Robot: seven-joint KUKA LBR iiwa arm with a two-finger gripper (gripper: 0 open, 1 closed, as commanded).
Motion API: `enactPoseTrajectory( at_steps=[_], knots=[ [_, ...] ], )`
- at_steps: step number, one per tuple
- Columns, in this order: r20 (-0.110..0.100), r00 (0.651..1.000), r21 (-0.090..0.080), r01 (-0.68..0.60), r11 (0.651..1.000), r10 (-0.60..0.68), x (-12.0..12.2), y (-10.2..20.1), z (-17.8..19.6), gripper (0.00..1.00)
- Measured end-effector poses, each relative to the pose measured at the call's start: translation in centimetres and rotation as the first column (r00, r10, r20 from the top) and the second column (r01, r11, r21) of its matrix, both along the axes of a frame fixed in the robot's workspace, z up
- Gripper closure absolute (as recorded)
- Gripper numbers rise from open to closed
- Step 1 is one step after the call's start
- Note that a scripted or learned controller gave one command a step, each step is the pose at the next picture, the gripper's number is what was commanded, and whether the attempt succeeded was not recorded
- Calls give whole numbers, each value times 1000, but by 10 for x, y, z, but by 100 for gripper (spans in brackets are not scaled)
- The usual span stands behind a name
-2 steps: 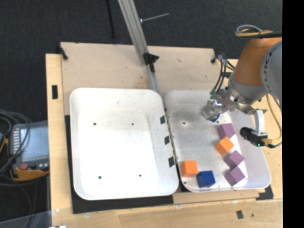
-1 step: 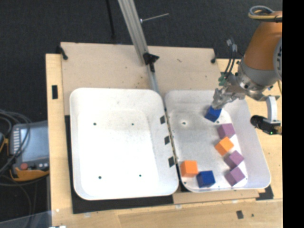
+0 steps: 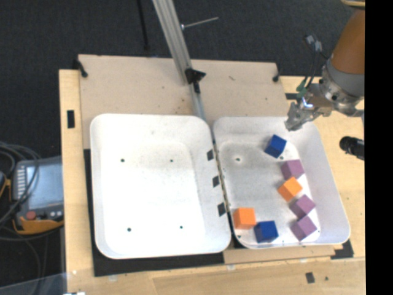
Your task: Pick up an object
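The right bin [image 3: 245, 171] holds several small cubes. A blue cube [image 3: 276, 145] lies near its back, with a purple cube [image 3: 293, 168] and an orange cube [image 3: 290, 189] below it. Two more purple cubes [image 3: 302, 206] [image 3: 304, 227] lie along the right wall. At the front sit an orange cube [image 3: 245, 217] and a blue cube [image 3: 266, 231]. My gripper [image 3: 295, 121] hangs over the bin's back right corner, just up and right of the rear blue cube, with nothing seen in it.
The left bin [image 3: 153, 183] sits beside the right one. A slanted metal pole [image 3: 175, 39] rises behind the bins. A pendant with cables [image 3: 34, 192] lies off the bench's left edge.
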State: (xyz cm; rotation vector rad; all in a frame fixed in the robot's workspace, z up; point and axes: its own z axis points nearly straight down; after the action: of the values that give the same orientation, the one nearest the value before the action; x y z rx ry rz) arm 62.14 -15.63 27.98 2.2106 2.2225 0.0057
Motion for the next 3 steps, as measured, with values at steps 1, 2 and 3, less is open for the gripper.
enactPoseTrajectory(
  at_steps=[1,2,3],
  knots=[
    [-8,1000,1,1,1000,0,9,44,-11,100],
    [-7,1000,3,-1,1000,1,13,100,-7,100],
    [-9,1000,2,-1,1000,1,13,153,-25,100]
  ],
)
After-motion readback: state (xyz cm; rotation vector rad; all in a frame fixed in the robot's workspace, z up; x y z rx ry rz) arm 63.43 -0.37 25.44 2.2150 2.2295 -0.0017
